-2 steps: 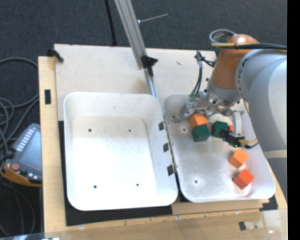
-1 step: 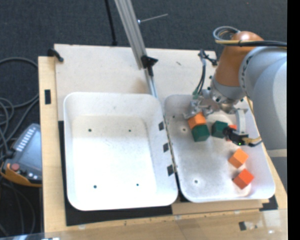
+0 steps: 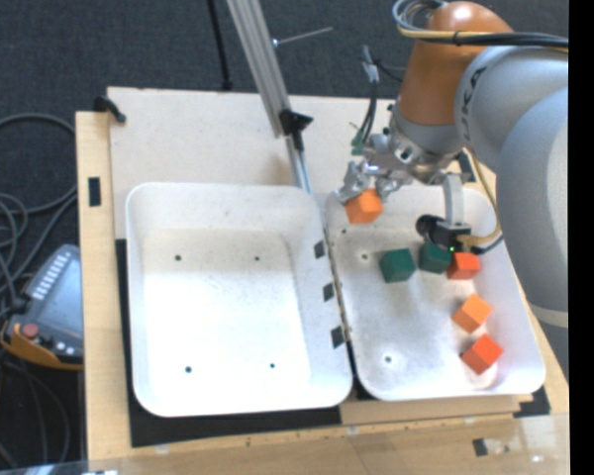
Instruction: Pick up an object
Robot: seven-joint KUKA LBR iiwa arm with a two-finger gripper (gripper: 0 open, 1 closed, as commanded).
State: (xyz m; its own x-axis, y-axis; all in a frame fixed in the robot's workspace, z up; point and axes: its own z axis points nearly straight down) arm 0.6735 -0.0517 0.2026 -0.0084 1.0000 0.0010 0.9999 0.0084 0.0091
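I see a small orange cube [image 3: 363, 207], matte and hard-edged like painted wood or foam, pinched between the fingers of the metal two-finger gripper [image 3: 364, 194]. It sits just right of the frame's centre, in its upper half, above the far left corner of the right-hand shallow white plastic bin [image 3: 416, 384], close to the wall the two bins share. Whether it is clear of the floor I cannot tell.

Further right in that bin lie two dark green cubes [image 3: 397, 265] [image 3: 435, 257], a red-orange cube [image 3: 463, 265] touching the second green one, a paler orange cube [image 3: 471, 313] and another red-orange cube [image 3: 482, 353] toward the lower right. The bin floor is speckled and smooth, with rounded corners.

The left-hand white bin [image 3: 148, 265] has the same moulded shape. Both rest on a pale wooden bench [image 3: 178, 127]. A ribbed aluminium post [image 3: 257, 57] slants up to the top of the frame.
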